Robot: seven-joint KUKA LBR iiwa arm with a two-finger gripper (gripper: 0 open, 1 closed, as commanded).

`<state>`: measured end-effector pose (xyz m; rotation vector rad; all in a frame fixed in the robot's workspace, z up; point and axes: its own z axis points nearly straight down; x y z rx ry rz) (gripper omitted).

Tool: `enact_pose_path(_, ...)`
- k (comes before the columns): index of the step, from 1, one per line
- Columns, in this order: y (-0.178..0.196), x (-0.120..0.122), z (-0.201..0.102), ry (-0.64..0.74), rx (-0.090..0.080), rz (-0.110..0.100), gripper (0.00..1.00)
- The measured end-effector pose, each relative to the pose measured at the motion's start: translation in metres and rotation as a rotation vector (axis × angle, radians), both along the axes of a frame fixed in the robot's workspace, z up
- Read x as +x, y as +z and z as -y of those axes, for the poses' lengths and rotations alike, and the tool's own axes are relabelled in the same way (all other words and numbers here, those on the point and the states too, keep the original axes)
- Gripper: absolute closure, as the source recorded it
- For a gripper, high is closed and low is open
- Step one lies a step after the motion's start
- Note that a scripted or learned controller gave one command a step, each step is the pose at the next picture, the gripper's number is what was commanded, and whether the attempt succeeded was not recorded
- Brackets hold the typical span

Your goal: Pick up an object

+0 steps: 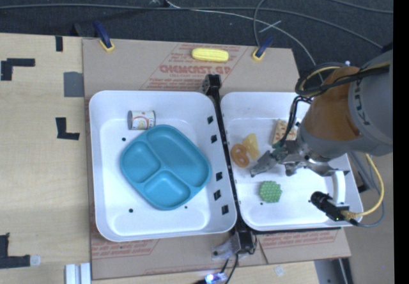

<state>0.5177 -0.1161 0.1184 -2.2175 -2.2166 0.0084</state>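
Note:
My gripper (276, 166) hangs over the middle of the right bin (300, 215), open, with nothing between its fingers. Just below it lies a green knobbly ball (270, 191). To its left sit an orange ring-shaped piece (241, 155) and a yellow wedge (250, 143), touching each other. A tan, cracker-like piece (280, 130) lies just above the gripper, partly behind the arm's cables.
The left bin (102, 148) holds a blue divided plate (165, 166) and a small can (141, 120) lying on its side. A yellow corn cob (209, 54) rests on the cardboard behind the bins. The arm's wrist covers the right bin's right side.

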Motion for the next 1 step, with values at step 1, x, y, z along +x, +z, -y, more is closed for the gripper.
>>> enact_pose_path(1, 0.0131, 0.0017, -0.0013, 0.003, 0.001, 0.004, 1.00)
